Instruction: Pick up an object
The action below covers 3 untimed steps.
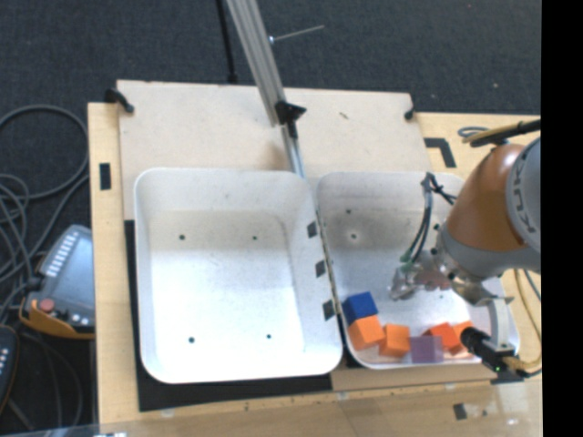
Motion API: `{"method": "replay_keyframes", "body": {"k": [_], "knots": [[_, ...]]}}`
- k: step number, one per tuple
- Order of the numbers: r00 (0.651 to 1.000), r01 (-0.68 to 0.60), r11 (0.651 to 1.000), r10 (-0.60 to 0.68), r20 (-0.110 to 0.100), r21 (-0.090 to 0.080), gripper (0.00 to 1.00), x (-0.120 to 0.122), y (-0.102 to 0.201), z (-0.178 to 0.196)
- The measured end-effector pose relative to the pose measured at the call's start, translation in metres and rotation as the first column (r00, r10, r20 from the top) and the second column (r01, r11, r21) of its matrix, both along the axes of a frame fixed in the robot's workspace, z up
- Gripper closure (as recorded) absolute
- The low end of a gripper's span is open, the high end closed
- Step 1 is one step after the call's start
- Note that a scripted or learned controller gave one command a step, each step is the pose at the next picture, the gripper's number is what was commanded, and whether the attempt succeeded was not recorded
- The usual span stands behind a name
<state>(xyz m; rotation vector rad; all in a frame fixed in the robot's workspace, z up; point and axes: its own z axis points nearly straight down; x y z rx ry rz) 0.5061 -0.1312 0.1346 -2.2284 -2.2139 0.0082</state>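
Hovering over the right bin [383, 198], the end effector [407, 283] hangs above the blocks.
A blue block [360, 304] and orange blocks [367, 331] lie just below-left of it, a purple block [425, 348] below; whether it is released or clenched I cannot tell, since the arm [492, 217] hides much.

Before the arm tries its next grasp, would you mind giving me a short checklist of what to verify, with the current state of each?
1. Objects in the right bin: ok. A blue block, orange blocks and a purple block lie along its near edge.
2. Gripper over the right bin: ok.
3. Gripper directly above a block: not ok, it sits beside them.
4. Something between the fingers: cannot tell.
5. Blocks separated enough for a clean grasp: not ok, they crowd together.
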Motion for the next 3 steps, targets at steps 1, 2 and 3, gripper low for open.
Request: {"method": "replay_keyframes", "body": {"k": [1,2,3], "knots": [[1.000,-0.010,1.000,0.010,0.014,0.001,1.00,-0.017,0.017,0.105],[1.000,-0.015,1.000,0.015,0.002,0.006,1.00,0.007,0.110,0.060],[1.000,-0.009,1.000,0.009,0.004,0.003,0.00,0.007,0.105,0.062]]}}
